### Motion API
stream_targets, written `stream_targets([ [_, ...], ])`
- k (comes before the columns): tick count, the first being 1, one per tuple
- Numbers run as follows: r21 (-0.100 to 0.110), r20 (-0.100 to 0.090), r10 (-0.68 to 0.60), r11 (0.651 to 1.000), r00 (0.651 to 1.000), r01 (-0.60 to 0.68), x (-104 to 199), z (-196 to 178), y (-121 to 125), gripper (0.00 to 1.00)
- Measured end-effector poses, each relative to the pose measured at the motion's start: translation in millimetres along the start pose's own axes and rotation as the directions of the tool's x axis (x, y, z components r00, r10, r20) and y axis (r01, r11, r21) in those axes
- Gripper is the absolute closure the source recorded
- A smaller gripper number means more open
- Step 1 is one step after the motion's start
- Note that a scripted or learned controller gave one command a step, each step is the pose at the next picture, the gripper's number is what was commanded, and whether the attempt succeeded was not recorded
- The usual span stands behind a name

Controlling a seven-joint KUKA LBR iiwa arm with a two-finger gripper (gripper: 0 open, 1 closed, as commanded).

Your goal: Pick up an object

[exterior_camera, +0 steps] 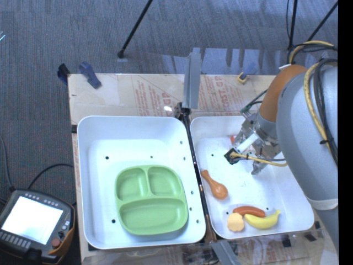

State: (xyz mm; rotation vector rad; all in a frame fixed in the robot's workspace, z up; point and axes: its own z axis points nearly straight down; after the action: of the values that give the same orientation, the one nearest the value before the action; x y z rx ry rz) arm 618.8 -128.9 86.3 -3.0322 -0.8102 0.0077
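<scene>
My gripper [255,160] hangs over the middle of the right bin [287,200], low above its floor, and no object shows under it. An orange-brown spoon [214,185] lies to its lower left, near the bin's left wall. At the front of the bin lie a yellow banana [262,220], a red sausage-like piece [249,210] just behind it, and a small peach-coloured piece [235,222] to their left. All of these lie apart from the gripper.
The left bin [99,142] holds a green divided plate [151,199] in its front half. The grey arm [309,131] covers the right bin's right side. A tablet-like pendant [33,220] sits off the bench at lower left.
</scene>
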Motion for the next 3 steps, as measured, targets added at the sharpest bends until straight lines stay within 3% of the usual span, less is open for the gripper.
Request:
stream_targets([
  [1,0.005,0.004,-0.009,1.000,1.000,0.009,1.6,-8.4,-3.2,1.00],
  [2,-0.005,-0.011,0.073,0.997,0.997,-0.073,0.6,-136.9,-42.1,1.00],
  [3,0.000,0.000,0.180,0.984,0.984,-0.180,-23.8,-159.1,-88.5,1.00],
])
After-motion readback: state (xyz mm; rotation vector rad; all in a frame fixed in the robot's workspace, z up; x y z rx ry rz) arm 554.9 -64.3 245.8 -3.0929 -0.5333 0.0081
